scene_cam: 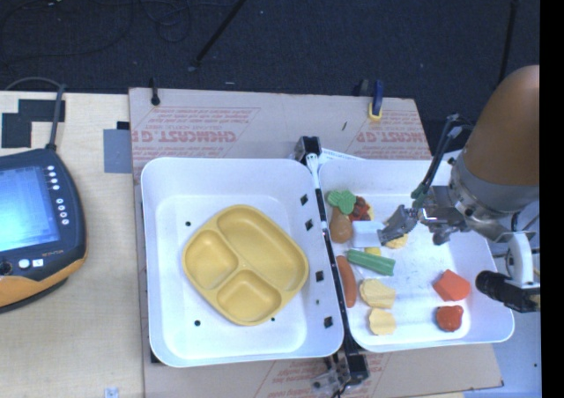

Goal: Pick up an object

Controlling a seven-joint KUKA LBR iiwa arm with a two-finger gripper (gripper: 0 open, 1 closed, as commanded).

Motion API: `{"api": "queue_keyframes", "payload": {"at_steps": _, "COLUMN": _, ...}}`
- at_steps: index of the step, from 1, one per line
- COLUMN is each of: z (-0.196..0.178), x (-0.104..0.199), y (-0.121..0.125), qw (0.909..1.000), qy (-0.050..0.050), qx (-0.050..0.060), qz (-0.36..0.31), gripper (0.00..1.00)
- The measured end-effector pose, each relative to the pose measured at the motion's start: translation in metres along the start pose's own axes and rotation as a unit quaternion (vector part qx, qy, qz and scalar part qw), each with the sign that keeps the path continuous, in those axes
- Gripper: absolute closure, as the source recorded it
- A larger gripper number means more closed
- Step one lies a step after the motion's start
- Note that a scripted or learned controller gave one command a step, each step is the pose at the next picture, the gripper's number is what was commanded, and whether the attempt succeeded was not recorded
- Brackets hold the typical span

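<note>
1. A yellow divided plate lies in the left bin.
2. The right bin holds toy food: a green bean, a red block.
3. The claw hangs above them, apparently holding nothing.

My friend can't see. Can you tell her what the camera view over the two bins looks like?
A grey robot arm reaches in from the right, its claw low over toy food in the right white bin: a green piece, an orange block, a red piece and yellow chunks. The left white bin holds a yellow divided plate. A screen tablet lies far left.
</note>
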State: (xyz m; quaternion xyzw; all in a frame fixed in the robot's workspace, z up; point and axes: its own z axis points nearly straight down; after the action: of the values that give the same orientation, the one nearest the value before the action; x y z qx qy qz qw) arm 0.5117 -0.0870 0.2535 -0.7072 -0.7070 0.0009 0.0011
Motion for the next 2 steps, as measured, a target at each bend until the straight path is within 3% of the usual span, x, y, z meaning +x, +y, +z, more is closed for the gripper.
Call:
{"api": "queue_keyframes", "payload": {"at_steps": 1, "z": -0.009, "x": -0.001, "y": 0.000, "qw": 1.0000, "qy": 0.000, "qx": 0.002, "qz": 0.001, "gripper": 1.00}}
{"api": "queue_keyframes", "payload": {"at_steps": 2, "z": 0.005, "x": 0.036, "y": -0.038, "qw": 1.0000, "qy": 0.001, "qx": 0.003, "qz": -0.001, "gripper": 1.00}}
